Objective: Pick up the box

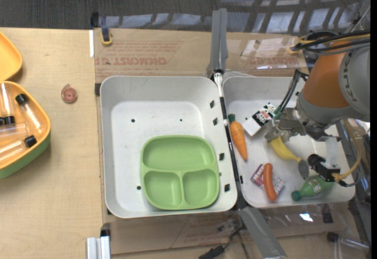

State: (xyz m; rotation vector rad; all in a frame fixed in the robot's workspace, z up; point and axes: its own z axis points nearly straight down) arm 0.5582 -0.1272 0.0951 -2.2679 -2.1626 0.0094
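Camera view: the gripper (278, 126) hangs low in the right bin (257, 84), and whether its fingers are apart or together cannot be told. The grey arm (330, 84) with its orange band fills the bin's right side, covering that wall. A banana (284, 150) lies just beside the gripper, under it. A small black-and-white box (263, 115) sits just left of the gripper, near the bin's far left part. A carrot (238, 139) lies along the left wall. The patterned box (260, 176) rests near the front edge, touching a red sausage-shaped toy (269, 182). A green bottle (312, 188) lies in the front right corner. The left bin (118, 134) holds a green divided plate (179, 171) towards its front, with bare floor behind it.
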